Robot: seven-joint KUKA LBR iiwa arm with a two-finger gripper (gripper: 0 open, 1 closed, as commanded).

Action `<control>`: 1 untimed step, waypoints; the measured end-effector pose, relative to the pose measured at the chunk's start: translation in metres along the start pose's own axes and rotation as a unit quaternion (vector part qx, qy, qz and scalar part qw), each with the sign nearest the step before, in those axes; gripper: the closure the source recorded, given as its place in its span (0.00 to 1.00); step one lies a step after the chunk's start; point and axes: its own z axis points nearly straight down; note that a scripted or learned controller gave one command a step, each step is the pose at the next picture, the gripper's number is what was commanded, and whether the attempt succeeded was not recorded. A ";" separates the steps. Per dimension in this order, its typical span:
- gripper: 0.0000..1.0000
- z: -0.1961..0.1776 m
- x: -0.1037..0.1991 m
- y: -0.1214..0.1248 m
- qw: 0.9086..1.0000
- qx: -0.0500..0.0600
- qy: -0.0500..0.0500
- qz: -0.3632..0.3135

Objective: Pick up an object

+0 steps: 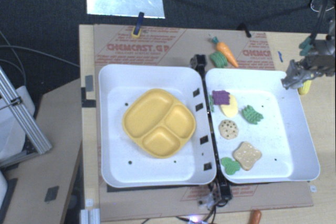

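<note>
Several small toy food pieces lay in the right-hand bin (pixel 294 113) when I inspected the feed: a purple piece (pixel 221 96) resting against a pale yellow piece (pixel 229 108), a green leafy piece (pixel 252 114), a round cookie (pixel 228 129), a toast slice (pixel 247 155) and a second green piece (pixel 230 166) touching the toast near the front wall. I judged all of them light, rigid and probably smooth-skinned, so liable to slide under a glancing contact. The cookie and toast lay flat and offered only thin edges; I rated the green leafy piece the better candidate, standing apart from its neighbours, to be taken across its narrow width. The end effector (pixel 292 80) hung over the far right rim of that bin, well apart from every piece; I could not tell how it was set. The left bin (pixel 113 113) carried a yellow divided plate (pixel 159 122). A toy carrot (pixel 226 50) lay on the cardboard sheet (pixel 173 44) covering the desk, beyond the bins. Red print on that sheet read, as far as I could make out, "CHEMCAST", with smaller characters after it illegible.
</note>
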 end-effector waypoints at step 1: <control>1.00 0.020 -0.024 0.015 1.000 0.003 0.000 0.006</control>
